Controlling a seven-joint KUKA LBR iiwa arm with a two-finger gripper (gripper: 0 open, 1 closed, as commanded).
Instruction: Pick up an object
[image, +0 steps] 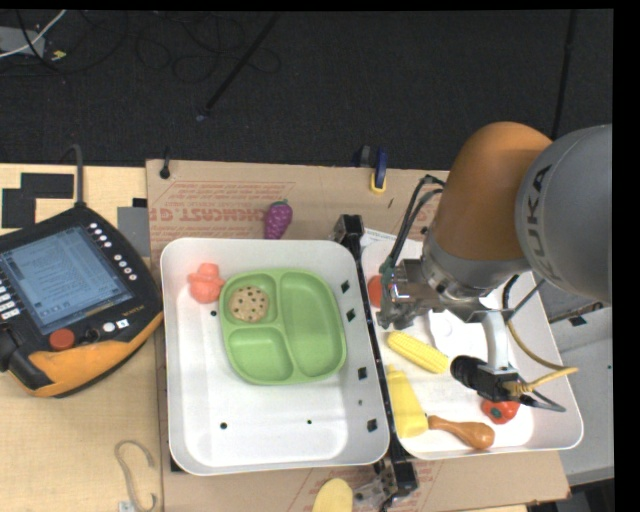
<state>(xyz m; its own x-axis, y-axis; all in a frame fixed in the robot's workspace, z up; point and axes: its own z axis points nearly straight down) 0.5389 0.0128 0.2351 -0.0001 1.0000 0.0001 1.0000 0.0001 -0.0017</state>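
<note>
- A yellow toy corn cob (417, 351) is seen lying in the right white bin (560, 425), close beside the gripper (392, 305).
- The gripper is lowered over that bin's left part; whether it is open or closed cannot be told.
- A green divided plate (285, 328) with a round cookie (247, 302) is seen in the left white bin (260, 430).

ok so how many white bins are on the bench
2. The left white bin holds the green divided plate; the right white bin sits beside it under the arm, with the corn cob in it. The arm hides part of the right one.
</note>
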